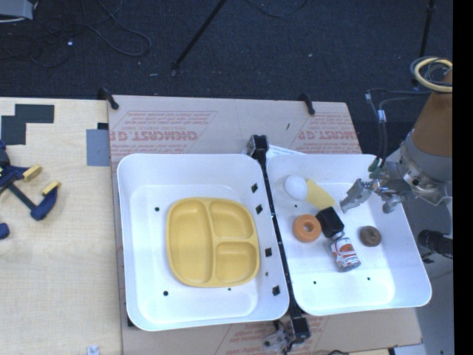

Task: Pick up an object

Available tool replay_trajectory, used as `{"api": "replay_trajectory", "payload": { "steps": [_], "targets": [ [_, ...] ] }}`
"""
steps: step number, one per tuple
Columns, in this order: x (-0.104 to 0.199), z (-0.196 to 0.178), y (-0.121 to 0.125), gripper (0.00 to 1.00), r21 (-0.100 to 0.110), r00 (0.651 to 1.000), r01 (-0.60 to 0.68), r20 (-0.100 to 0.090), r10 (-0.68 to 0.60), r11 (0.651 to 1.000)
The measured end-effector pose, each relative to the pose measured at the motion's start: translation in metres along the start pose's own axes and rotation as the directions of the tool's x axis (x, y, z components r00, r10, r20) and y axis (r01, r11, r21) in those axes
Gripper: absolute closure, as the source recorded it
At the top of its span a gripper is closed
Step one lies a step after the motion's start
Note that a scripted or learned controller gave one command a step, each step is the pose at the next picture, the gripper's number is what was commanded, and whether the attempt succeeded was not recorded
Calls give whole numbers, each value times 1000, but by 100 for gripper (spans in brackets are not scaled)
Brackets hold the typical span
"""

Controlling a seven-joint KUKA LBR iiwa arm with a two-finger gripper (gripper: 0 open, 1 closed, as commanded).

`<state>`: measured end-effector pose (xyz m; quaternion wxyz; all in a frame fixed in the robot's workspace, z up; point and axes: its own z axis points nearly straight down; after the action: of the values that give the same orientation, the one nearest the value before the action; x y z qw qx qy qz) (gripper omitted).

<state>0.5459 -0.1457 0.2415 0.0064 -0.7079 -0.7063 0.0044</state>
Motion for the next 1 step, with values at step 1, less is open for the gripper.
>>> {"api": "replay_trajectory", "payload": {
  "steps": [1],
  "targets": [
    [0, -7, 2, 0, -12, 1000, 2, 2, -2, 1000]
  ]
}}
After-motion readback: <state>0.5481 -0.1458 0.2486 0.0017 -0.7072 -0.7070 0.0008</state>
